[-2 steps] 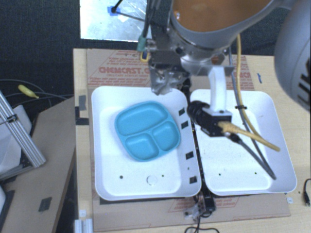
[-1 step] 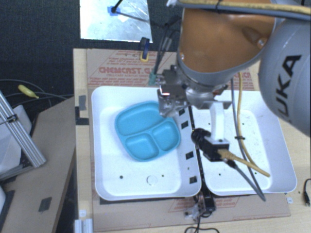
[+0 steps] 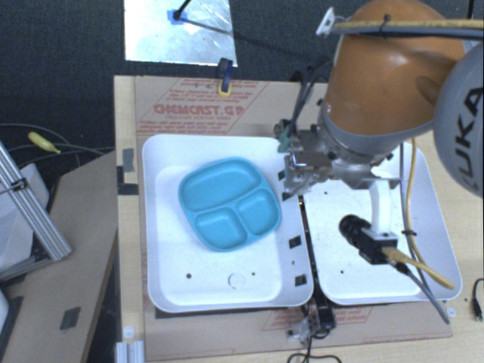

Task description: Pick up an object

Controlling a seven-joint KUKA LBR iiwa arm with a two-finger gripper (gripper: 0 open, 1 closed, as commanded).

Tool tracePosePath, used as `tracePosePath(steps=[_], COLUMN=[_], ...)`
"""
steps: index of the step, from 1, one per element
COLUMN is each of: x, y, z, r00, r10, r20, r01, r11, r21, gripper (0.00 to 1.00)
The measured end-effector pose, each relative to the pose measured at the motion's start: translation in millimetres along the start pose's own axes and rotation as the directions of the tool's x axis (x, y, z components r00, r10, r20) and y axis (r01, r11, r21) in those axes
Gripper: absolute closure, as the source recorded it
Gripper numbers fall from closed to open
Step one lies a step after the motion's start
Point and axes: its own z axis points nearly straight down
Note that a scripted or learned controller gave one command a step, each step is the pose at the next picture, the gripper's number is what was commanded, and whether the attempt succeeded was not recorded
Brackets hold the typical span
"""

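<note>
Closest to the near edge of the tabletop, the floor of the left bin (image 3: 162,278) was bare white, with only a few small dark marks on it. A little further in, in the far half of this bin, lay the blue plate (image 3: 229,203), flat and face up, with one long compartment and two smaller ones. It touched nothing else. It looked like moulded plastic, so I judge it light and stiff, not fragile, but smooth and rather slippery. It lay too flat and wide to be taken across its whole body, so the raised outer rim, or a ridge between the compartments, seemed the best place for a pinch. Just beside the plate, over the wall where the left bin meets the right bin (image 3: 340,282), hung the tool (image 3: 296,171). I saw no thing in it, and I cannot tell whether it was wide or narrow. Behind it rose the arm (image 3: 386,74). Further still, toward the far edge of the tabletop, a cardboard sheet (image 3: 197,108) with red lettering lay under the bins.
</note>
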Motion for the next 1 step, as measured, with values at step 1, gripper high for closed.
tracePosePath(steps=[1], x=[3.2], y=[0.1], z=[-1.7], r00=[1.0], r10=[-0.006], r20=[-0.001], r01=[0.006], r11=[1.0], r21=[-0.003], gripper=[0.0])
